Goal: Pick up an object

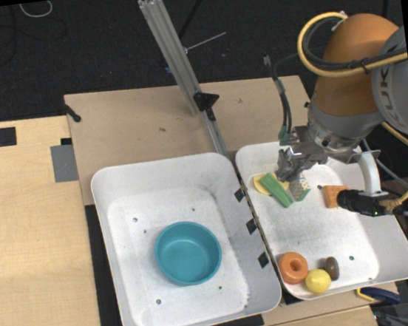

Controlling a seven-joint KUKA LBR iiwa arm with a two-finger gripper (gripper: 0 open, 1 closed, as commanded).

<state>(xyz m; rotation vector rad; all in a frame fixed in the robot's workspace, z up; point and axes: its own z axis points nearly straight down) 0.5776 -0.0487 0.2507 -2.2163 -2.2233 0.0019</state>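
One gripper [291,165] was all you had, and it hung low over the far part of the right bin [385,265], the arm reaching in from the right. You could not tell from this slanted view how it was set, nor whether anything sat in it.

Just beneath and slightly left of it lay the green block [275,189], the likeliest target. Its long axis ran from far-left to near-right, and a yellow piece [260,185] touched its left side.

An orange piece [332,195] sat just right of the gripper. Well apart, at the near edge, were an orange ring [293,266], a yellow ball [318,281] and a dark brown object [331,268]. The left bin [119,199] held a teal bowl [188,252].
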